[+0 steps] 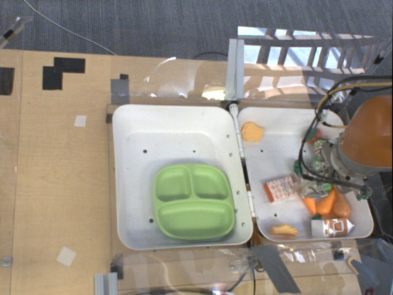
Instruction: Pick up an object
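In the right bin point(276, 140), my gripper point(315, 186) reaches down at the right side, under the grey wrist and orange band point(370, 134). It hangs right over an orange carrot-like piece point(326, 203) and beside a red and white packet point(281, 188). A white carton point(330, 227) lies just in front of the carrot piece, near the bin's front right corner. A small yellow piece point(284, 230) rests at the front rim. A round yellow-orange piece point(252, 131) lies at the back left of this bin. The wrist hides whatever is directly under it.
The left bin point(132, 165) holds a green divided plate point(194, 201) at its front right. A raised divider point(241, 165) separates the two bins. Cables point(319, 112) loop off the wrist over the right bin's back. A metal frame point(295, 54) stands behind it.
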`<state>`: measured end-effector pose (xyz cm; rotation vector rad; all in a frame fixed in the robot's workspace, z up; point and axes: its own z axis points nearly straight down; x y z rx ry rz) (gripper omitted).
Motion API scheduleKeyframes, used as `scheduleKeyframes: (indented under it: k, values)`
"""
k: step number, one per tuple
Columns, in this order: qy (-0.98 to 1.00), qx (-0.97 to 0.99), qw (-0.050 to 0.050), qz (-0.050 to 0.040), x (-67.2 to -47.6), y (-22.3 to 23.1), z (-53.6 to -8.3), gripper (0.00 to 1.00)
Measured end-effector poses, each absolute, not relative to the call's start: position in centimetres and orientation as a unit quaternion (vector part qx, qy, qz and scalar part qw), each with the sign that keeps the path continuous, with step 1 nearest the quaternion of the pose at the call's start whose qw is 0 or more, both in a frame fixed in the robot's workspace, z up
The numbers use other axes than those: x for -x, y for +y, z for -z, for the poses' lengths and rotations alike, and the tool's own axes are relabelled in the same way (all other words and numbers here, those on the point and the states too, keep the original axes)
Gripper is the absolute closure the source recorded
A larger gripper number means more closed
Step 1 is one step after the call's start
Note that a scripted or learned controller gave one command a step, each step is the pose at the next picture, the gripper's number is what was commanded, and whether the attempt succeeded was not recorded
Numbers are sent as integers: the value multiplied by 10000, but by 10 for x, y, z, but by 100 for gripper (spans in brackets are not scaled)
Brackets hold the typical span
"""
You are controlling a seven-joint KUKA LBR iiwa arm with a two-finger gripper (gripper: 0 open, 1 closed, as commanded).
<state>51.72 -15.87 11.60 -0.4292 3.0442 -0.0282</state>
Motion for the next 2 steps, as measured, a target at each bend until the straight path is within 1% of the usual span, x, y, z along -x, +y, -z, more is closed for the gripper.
scheduleKeyframes:
  k: [1,2]
  values:
    - [9938,1109,114,22,-562,-111,-260,100]
    - [9979,646,90,13,-664,-132,-329,100]
